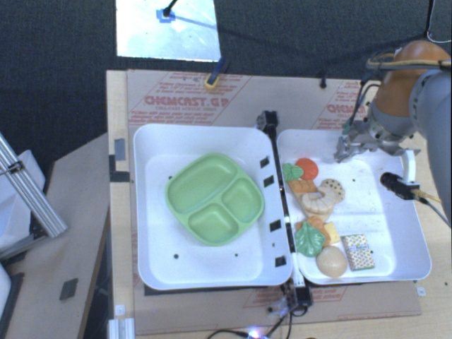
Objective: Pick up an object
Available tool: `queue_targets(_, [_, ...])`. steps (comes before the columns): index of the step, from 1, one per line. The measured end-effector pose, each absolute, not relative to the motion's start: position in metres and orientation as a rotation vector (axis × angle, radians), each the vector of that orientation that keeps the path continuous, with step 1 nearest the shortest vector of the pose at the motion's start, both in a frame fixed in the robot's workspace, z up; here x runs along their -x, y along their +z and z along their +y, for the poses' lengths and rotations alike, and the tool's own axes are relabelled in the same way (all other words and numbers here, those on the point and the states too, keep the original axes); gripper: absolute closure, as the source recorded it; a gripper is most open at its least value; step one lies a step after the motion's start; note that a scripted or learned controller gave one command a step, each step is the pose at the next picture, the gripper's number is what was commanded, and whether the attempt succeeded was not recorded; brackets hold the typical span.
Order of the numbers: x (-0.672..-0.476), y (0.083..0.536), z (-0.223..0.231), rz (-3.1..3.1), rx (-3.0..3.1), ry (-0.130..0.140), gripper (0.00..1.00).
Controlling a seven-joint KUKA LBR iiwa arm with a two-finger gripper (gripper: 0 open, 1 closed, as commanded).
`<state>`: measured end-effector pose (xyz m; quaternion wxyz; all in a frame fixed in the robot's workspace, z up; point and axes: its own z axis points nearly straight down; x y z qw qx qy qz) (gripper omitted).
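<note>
My gripper (344, 154) hangs over the far edge of the right bin (395, 221), above bare white floor, with nothing visibly between its tips. To its lower left, along the bin's left side, lie toy foods: a red tomato (306, 168), a green leafy piece (291, 171), an orange piece (302, 186), a speckled cookie (330, 188), a tan pastry (317, 203), a green leaf (308, 239), a beige egg (330, 261) and a small patterned box (358, 251).
The left bin (152, 189) holds a green three-compartment plate (214, 198). A black divider (277, 189) runs between the bins. The right half of the right bin's floor is bare. Cardboard lies beneath both bins.
</note>
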<state>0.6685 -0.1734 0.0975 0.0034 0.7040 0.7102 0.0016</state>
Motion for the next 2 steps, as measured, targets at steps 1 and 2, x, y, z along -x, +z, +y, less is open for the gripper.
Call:
queue_targets(1, [-0.664,0.151,-0.181,2.219,-2.214,0.006,1.0])
queue_targets(2, [-0.663,0.205,-0.171,2.223,-2.21,0.008,1.0])
